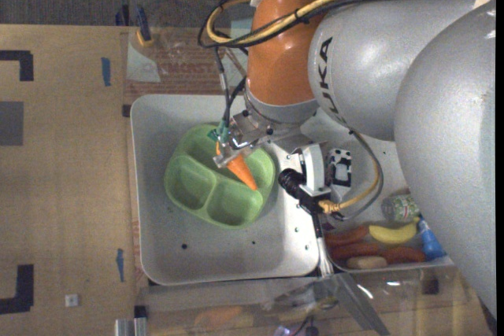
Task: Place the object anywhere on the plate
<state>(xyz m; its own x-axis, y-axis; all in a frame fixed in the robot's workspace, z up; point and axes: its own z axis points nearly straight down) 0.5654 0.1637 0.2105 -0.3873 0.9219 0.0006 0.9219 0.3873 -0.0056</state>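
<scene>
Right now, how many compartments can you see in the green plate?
3 show in the green plate: one on the left side, one at the lower right, and one at the upper right where the carrot sits. The arm covers the plate's upper edge, so more may be hidden.

Hidden at three o'clock behind the bulky grey arm point(417, 83): most of the right-hand shallow white bin point(394, 264), plus the upper end of the orange carrot-shaped toy point(242, 169) under the gripper point(228, 144).

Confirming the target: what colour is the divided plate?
Light green plate, clearest in the camera view.
</scene>
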